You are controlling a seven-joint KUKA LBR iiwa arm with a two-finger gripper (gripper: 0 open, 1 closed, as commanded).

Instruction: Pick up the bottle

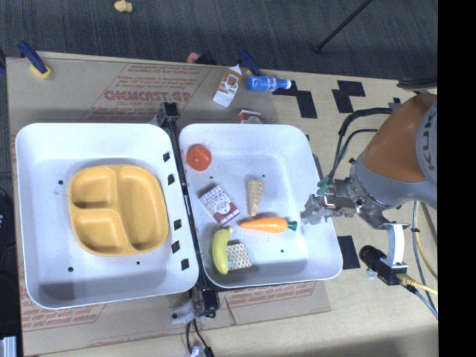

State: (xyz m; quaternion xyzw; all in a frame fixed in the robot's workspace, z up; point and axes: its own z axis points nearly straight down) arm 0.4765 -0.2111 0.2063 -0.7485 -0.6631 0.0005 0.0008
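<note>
banana [221, 251] and carrot [263, 225] in right bin [316, 262]; gripper [314, 208] at rim.
finger state could not be told; bottle [264, 84] lay outside, risking a wrong pick.

Red "CHEMCAST GP" print on cardboard sheet [141, 88]

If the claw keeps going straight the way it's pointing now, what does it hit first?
Probably the carrot: the claw sits at the right bin's right rim pointing left, and the carrot's green end lies just ahead. Its height is unclear, so it might pass above.
</note>
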